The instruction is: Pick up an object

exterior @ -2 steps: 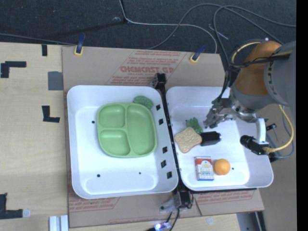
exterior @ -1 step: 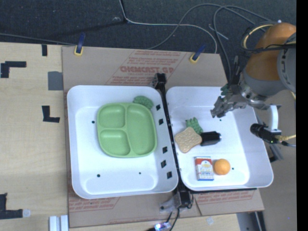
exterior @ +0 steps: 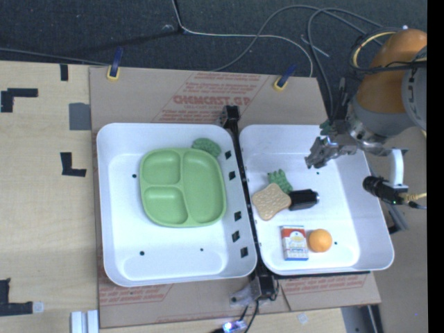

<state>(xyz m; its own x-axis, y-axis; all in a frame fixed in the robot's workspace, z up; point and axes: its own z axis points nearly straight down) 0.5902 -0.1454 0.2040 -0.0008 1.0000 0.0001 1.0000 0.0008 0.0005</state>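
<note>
Looking from the front of the right bin point(exterior: 374, 255): small carton point(exterior: 294, 242) and orange point(exterior: 320, 241) side by side, then the toast-shaped piece point(exterior: 270, 200) touching a black thing point(exterior: 303, 199). Claw point(exterior: 318, 155) hovers farther back, nothing in it; can't tell if it's open. Still approach stage, I'd guess. Next: pick a target, drop down.

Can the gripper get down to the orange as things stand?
Probably yes. The gripper hovers over the right bin's upper part; the orange sits exposed near the front, nothing on top. The small carton close beside it may crowd one finger.
</note>
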